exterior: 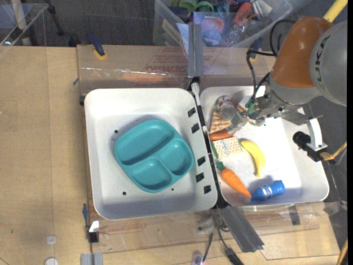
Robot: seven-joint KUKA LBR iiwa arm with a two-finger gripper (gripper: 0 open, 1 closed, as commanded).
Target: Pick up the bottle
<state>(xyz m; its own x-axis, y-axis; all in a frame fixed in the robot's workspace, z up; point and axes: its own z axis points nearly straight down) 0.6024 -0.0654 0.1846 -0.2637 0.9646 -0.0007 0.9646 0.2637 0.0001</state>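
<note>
A small blue bottle (269,190) with a pale cap end lies on its side at the front of the right bin (309,175). At the back left of that bin sits a pale rounded container with a red label (223,106); I cannot tell whether it is a bottle too. My gripper (241,118) hangs low over the back of the right bin, just right of that container and far from the blue bottle. The grey wrist and orange band (298,54) rise behind it. The wrist hides the gripper's tips.
The right bin also holds a yellow banana (254,155), a carrot (234,183) at the front, an orange piece (219,135) and a checkered square (227,147). A teal divided plate (153,155) lies in the left bin (99,109). A clear tub of toys (220,4) stands behind.
</note>
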